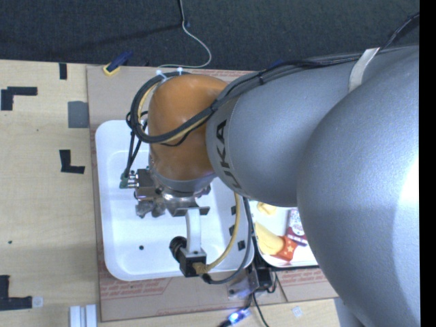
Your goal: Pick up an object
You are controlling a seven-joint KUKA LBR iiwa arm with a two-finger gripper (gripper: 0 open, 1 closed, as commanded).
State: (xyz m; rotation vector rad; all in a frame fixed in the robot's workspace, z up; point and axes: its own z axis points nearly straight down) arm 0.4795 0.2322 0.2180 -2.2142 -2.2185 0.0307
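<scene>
My arm (306,128) reaches in from the right of the frame and hides a lot of what I want to see. Its orange band (178,125) hangs over the left bin (112,182), in the middle of the frame. The tool (148,197) sits just under the band, low over the white floor of that bin. I cannot tell if the tool is open or shut, and I cannot tell if it has hold of anything. The spot right under it is hidden from me.

The things I can pick from are in the right bin (303,259), at the lower right, peeking out from under the arm. I see a yellow piece (267,239) and, touching it, a red and white packet (293,236). They are well apart from the tool. In the left bin I can make out a small dark speck (141,247) near the bottom edge, too tiny to name.

I think the packet is light and thin, and it may be crinkly and slippery. I would pinch it across its narrow sides, near the middle. The yellow piece looks smooth and rounded, so it could roll or slip. I would grab it across its fat middle, not at an end. Both lie close to the bin wall, so there is little room on that side.
</scene>
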